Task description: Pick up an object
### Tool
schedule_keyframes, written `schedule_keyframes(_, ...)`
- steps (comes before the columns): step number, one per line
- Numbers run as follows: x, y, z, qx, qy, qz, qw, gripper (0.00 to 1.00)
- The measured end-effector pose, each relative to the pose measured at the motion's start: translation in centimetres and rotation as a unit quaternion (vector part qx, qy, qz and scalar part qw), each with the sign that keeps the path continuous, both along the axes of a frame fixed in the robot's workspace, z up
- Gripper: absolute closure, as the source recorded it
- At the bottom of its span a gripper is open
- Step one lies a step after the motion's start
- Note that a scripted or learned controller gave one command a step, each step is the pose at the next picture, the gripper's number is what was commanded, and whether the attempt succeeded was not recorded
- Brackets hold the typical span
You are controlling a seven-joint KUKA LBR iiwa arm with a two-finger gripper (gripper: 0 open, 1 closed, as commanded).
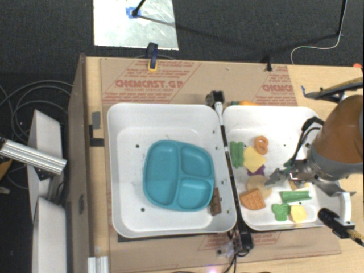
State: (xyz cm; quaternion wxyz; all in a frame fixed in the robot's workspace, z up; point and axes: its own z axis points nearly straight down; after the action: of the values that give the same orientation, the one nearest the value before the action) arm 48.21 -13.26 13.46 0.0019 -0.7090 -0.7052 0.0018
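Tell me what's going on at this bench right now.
A KUKA arm reaches from the right into the right bin, its gripper low among toy food pieces: a waffle, a yellow block, an orange ring, a green stick. No piece can be seen between its fingers. The left bin holds a teal divided plate.

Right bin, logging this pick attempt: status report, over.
Gripper low over right bin, nothing seen between fingers. Green stick just beside it, waffle piece further left. Toys crowded close; blue plate sits in left bin.
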Motion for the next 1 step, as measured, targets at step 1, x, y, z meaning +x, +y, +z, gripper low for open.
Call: schedule_keyframes(1, 8.90, 2.60, 0.61, -0.0005, -0.007, 0.007, 0.9999, 0.00)
